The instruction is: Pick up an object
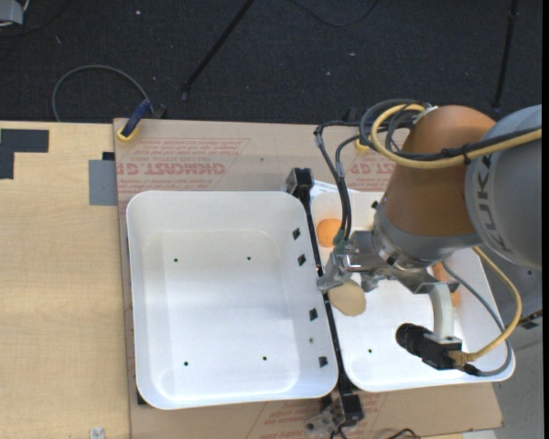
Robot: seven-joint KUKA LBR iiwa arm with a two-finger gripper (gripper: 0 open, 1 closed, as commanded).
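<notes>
My gripper [341, 271] hangs low over the left part of the right bin [389, 380], close to the wall it shares with the other bin. A beige rounded lump [349, 301] lies directly under and in front of the gripper, touching or nearly touching it. An orange ball [327, 231] sits just behind the gripper near the same wall. A second orange thing [445, 273] peeks out from behind the arm's wrist, mostly hidden.
The left bin [135, 273] stands beside the right one, and black clips [313, 314] run along their shared edge. Both bins rest on a cardboard sheet [210, 158]. A blue and yellow clamp [134, 123] sits at the cardboard's back left corner.
</notes>
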